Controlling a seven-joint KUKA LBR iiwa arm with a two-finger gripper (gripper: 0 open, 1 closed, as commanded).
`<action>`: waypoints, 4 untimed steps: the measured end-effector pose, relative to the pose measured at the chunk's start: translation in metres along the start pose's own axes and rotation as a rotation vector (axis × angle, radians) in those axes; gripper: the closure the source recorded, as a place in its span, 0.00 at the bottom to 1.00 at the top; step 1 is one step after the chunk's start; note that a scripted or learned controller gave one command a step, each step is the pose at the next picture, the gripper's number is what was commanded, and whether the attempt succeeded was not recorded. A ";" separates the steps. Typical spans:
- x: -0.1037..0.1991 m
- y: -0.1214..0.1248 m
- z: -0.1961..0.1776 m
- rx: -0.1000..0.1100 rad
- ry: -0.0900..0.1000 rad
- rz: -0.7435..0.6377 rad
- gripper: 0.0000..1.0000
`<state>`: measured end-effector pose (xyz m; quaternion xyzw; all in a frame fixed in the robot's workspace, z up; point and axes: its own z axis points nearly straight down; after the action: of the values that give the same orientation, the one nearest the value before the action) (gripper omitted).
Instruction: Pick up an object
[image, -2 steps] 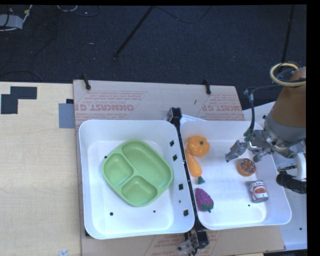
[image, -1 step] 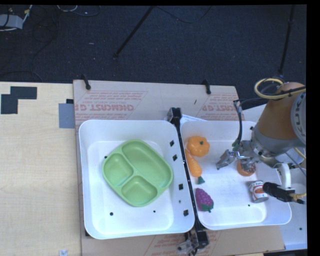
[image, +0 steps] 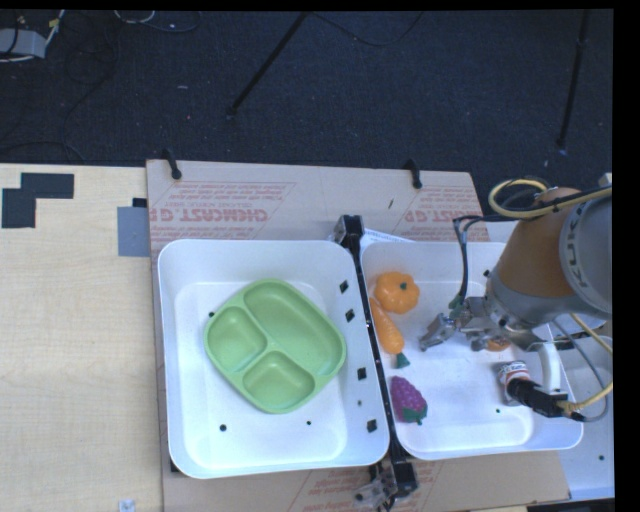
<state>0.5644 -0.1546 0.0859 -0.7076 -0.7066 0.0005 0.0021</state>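
The claw (image: 436, 333) is seen low over the right bin (image: 470, 440), right of centre in the frame; whether it is spread or pressed together cannot be told. A pale wooden tabletop (image: 70, 350) is laid under cardboard, with dark floor across the top. 2 white bins are set side by side. A green divided plate (image: 275, 345) is held by the left bin (image: 190, 400). An orange fruit (image: 396, 292), a carrot (image: 387, 334) and purple grapes (image: 407, 398) are lined along the right bin's left side, just left of the claw.
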 end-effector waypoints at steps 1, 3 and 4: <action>-0.001 0.000 -0.012 0.000 -0.001 0.004 1.00; 0.007 0.004 -0.128 -0.008 -0.003 -0.003 1.00; 0.006 0.004 -0.181 -0.006 -0.003 -0.003 1.00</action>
<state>0.5692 -0.1489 0.2669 -0.7066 -0.7076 -0.0005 -0.0010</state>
